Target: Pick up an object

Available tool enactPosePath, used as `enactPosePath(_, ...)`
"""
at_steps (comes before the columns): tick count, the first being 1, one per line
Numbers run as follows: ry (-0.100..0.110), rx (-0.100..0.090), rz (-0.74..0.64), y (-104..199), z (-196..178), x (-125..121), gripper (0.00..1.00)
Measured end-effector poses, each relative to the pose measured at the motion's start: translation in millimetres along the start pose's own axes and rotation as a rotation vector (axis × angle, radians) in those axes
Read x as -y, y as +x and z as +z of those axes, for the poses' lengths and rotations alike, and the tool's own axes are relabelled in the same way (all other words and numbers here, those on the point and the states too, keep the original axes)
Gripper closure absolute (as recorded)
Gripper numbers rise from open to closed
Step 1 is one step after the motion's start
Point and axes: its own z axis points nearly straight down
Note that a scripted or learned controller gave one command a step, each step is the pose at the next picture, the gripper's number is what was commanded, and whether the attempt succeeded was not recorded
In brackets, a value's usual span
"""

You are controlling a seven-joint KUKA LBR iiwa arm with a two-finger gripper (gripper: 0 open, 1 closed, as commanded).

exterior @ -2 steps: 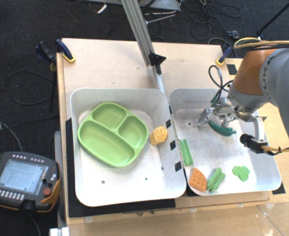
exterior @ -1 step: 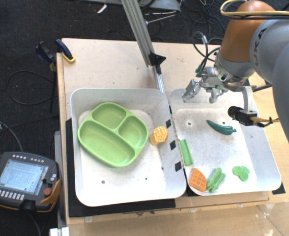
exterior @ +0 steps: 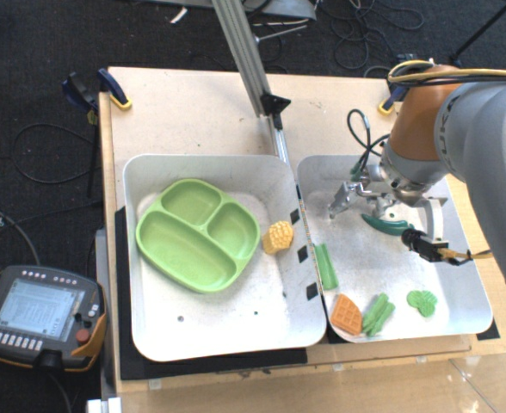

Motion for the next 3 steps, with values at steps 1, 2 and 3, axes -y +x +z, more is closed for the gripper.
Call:
enactPosePath(1,0.0,0.002,0.004,-69,-3,71,0.0)
enactPosePath(2,-0.006,0.0,-0.002,-63,-14,67,1.0)
enactPosePath(3,-0.012,-0.002,-0.013,3,-102,61,1.0)
